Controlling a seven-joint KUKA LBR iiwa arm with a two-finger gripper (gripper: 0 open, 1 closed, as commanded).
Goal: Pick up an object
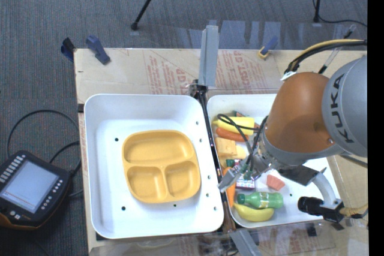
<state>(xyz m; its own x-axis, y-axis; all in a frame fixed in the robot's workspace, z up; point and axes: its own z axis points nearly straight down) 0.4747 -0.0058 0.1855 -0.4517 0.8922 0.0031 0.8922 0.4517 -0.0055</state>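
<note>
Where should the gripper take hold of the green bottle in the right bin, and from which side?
Grip the green bottle across its body, coming straight down from above. It lies on its side, long axis running left-right, so its near and far flanks are the narrow span. The banana lies tight against its near side, so the near finger has little room; aiming toward the cap end may be easier.

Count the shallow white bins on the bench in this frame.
2: the shallow white left bin holding a yellow three-compartment plastic tray, and the right bin beside it, partly hidden under the arm.
</note>
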